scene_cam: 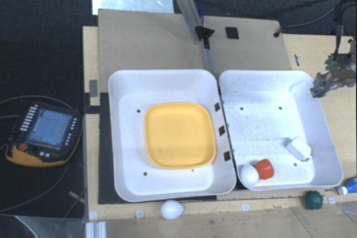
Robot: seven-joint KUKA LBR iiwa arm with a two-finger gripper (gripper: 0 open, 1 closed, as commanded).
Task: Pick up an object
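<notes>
Nearest the camera, on the bench edge below the bins, lie a white egg-shaped object, a dark green ball and, at the far right, a blue-and-white item too cut off to name. Just beyond them, in the near left corner of the right bin, a white ball touches a small red cup-like object; a white block lies a little apart to their right. Any of these three could serve as the object to pick up, and all rest on the bin floor. The left bin holds a square yellow plate, lying flat near its middle. To the left, off the bench, a control pendant sits on the dark floor; its screen is lit but nothing on it can be read, and no other label or brand is legible anywhere. Farther back, the gripper hangs over the right bin's far right corner, well apart from the three objects; whether it is apart or together cannot be told, and nothing visible is in it. I judge the task barely begun: the approach, descent, grasp and lift all remain.
</notes>
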